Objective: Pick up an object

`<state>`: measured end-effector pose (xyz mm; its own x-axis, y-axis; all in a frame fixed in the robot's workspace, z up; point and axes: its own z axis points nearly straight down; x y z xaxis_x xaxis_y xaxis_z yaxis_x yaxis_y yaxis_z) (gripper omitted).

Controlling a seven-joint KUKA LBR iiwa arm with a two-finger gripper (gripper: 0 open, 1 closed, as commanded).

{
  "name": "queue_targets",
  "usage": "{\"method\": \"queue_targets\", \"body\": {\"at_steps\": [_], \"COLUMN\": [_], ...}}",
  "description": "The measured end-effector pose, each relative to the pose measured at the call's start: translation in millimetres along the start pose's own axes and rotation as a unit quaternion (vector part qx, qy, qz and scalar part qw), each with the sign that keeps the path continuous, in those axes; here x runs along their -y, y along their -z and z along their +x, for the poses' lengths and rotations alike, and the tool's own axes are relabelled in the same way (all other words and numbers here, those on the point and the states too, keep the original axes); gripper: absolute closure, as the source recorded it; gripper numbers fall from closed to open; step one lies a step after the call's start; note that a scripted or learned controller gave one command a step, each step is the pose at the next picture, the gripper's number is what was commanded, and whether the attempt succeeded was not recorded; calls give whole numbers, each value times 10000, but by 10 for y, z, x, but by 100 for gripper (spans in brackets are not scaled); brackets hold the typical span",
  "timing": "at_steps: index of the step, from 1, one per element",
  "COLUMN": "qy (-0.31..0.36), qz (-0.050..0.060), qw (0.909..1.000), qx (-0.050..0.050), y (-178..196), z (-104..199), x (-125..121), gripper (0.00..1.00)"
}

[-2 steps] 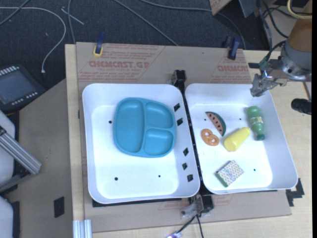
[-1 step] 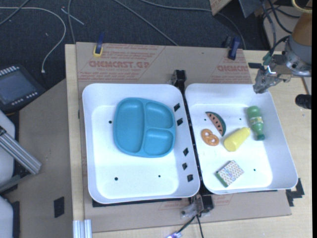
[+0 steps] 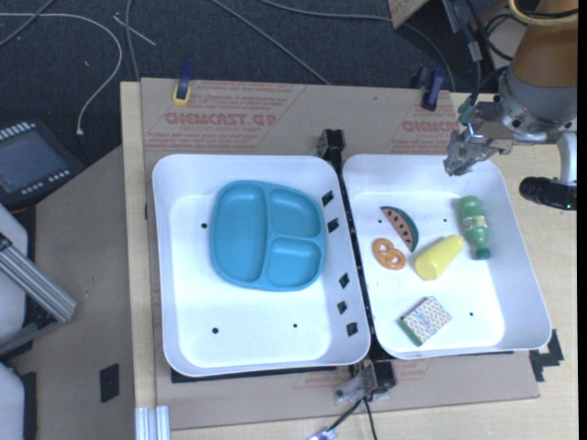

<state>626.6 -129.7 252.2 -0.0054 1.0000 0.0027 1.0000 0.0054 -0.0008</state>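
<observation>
Gripper (image 3: 459,161) hangs over the far edge of the right bin (image 3: 523,324), at its far-right part, w/ the grey wrist and orange band above it toward the right. Can't tell if it is open or closed – too small and dark from this angle. Nothing visible in it, so I'd judge no pick made yet.

Right bin holds 5 things, all candidates for the pick:
- 1 green bottle-shaped toy (image 3: 474,226), nearest the gripper, just on its near side, lying flat.
- 1 yellow toy (image 3: 437,257), lying tilted, just left of the green one; they look v. close, maybe touching.
- 1 watermelon slice toy (image 3: 402,226), more to the left.
- 1 pretzel toy (image 3: 389,253), right beside the slice on its near side.
- 1 patterned sponge-like block (image 3: 426,320), near side of the bin, apart from the rest.

Left bin (image 3: 174,273) has 1 blue divided plate (image 3: 268,235), 3 compartments, nothing in them.

Items lie loose and scattered, prob. so a grasp can reach each singly; the block looks easiest, being clear all round. The green toy is closest to the gripper, but the yellow neighbour could get bumped.
</observation>
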Motion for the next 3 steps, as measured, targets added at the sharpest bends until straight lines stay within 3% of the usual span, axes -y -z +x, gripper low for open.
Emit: {"method": "queue_targets", "body": {"at_steps": [3], "qy": [0], "qz": [15], "qw": [10000], "qx": [1], "y": [-291], "z": [1688], "x": [403], "gripper": [100]}}
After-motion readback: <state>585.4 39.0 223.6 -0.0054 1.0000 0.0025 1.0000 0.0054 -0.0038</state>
